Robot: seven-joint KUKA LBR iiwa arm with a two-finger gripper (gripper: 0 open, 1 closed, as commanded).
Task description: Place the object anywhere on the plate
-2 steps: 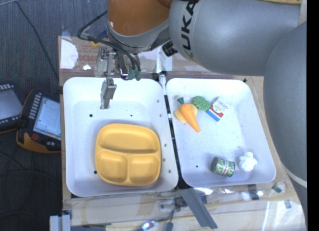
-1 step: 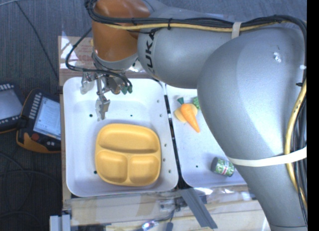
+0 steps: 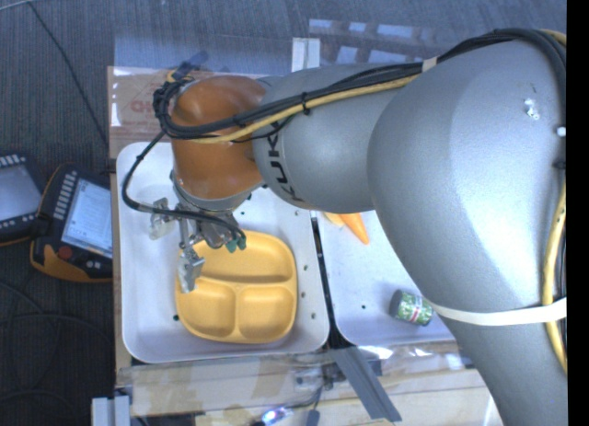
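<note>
Currently fingers hang over yellow divided plate's left rim; grip state unclear; green can far right.

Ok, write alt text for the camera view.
A grey KUKA arm's gripper hovers at the left edge of a yellow divided plate in the left white bin. The right bin holds a small green can and an orange object.

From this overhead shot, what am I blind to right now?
- Pincer: too small and cluttered to tell open, shut, or holding anything.
- Orange object in the right bin: mostly hidden under the arm.
- Green can: label too small to read.
- Yellow plate: upper edge hidden by the wrist.
</note>
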